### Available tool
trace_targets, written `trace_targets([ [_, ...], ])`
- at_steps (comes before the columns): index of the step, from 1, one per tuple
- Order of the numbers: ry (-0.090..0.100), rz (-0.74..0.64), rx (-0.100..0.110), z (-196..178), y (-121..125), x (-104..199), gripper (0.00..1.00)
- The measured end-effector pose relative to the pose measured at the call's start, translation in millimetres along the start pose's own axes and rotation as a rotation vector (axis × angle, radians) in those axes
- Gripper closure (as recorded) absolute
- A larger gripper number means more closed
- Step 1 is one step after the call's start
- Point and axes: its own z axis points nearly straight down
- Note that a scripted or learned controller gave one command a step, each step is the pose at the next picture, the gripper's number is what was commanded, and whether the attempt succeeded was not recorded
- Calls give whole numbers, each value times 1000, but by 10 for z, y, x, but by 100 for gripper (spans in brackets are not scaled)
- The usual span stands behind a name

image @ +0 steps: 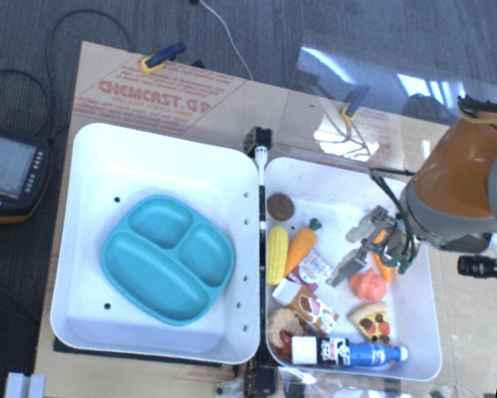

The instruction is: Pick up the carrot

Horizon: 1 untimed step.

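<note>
1. The carrot (301, 247) is lying in the right bin (432, 316), near the divider, its green top pointing up-view toward a brown disc (280, 208) and its orange body just beside a yellow corn cob (276, 253).
2. The other toys are crowding the lower half of the same bin, probably because they were tipped in loose: a pizza slice (371, 322), a blue-and-white bottle (345, 352) and a reddish fruit (368, 285).
3. The gripper (366, 246) is hanging over the bin's middle, jaws standing apart with nothing between them.
4. The carrot is sitting to the view's left of the jaws, near but apart, untouched.
5. The blue tray (169, 257) is resting in the left bin (79, 240), likely as a drop site.
</note>
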Motion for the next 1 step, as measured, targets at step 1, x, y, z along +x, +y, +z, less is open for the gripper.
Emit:
trace_targets([
  [1, -13, 51, -7, 587, -298, -261, 0],
])
